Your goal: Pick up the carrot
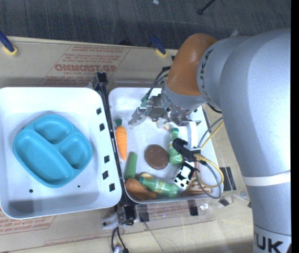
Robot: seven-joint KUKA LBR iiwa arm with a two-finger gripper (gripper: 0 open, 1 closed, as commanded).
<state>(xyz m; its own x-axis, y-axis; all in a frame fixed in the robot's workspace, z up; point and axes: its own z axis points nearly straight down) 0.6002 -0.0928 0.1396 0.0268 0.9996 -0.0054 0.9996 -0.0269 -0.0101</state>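
One small orange plastic carrot [121, 142] lies against the right white bin's [119, 100] left wall, while the two-finger gripper [148, 111], state unclear, hovers near it.

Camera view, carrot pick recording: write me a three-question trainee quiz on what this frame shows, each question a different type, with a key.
1. True or false: the carrot lies in the left bin on the blue divided plate.
2. Multiple choice: which edge of the right bin is the carrot nearest? A) the edge next to the left bin B) the far edge C) the edge under the arm
3. Short answer: what round brown thing lies in the middle of the right bin?

Key: 1. False, it lies in the right bin. 2. A. 3. A brown disc, like a cookie or patty.
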